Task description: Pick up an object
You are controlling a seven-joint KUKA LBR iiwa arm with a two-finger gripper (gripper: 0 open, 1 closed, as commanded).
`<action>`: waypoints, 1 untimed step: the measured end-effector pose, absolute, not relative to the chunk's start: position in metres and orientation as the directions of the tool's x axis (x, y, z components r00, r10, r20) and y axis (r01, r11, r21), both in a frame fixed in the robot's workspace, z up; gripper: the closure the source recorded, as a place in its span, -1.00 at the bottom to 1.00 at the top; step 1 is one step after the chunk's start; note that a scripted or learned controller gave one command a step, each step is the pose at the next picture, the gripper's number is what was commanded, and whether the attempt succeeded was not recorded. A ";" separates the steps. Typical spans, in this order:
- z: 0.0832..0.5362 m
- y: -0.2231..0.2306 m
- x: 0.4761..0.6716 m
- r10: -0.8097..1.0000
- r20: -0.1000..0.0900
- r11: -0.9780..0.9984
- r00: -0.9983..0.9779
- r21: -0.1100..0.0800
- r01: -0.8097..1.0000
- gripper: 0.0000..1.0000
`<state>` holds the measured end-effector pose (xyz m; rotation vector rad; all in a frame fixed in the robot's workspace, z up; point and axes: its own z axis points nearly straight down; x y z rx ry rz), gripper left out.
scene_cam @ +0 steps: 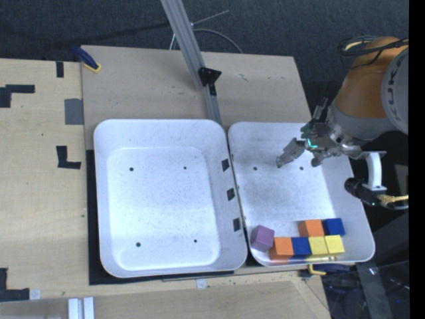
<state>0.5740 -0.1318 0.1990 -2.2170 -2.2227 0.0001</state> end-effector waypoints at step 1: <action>0.096 -0.101 0.587 1.000 0.001 0.003 -0.003 -0.009 1.000 -1.00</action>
